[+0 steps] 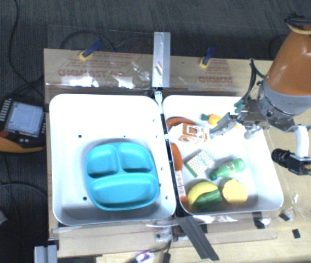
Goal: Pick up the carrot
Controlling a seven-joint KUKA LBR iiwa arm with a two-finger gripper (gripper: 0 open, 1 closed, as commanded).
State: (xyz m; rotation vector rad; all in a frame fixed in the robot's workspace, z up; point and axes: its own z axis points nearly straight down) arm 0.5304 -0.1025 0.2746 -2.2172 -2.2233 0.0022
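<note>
The carrot (175, 159) lies against the right bin (265, 147)'s left wall, well apart from the gripper (225, 124), whose grip I cannot tell, so a descent there risks striking the wall or catching the patterned card (199, 162) beside it.

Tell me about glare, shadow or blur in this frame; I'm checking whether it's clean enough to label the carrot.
Camera view: glare washes the clear plastic sheet behind the bins; the white right bin is bright and evenly lit, with faint shadows under the toys; the carrot by the divider is small and soft-edged; the gripper is slightly blurred; the blue tray looks crisp.
</note>
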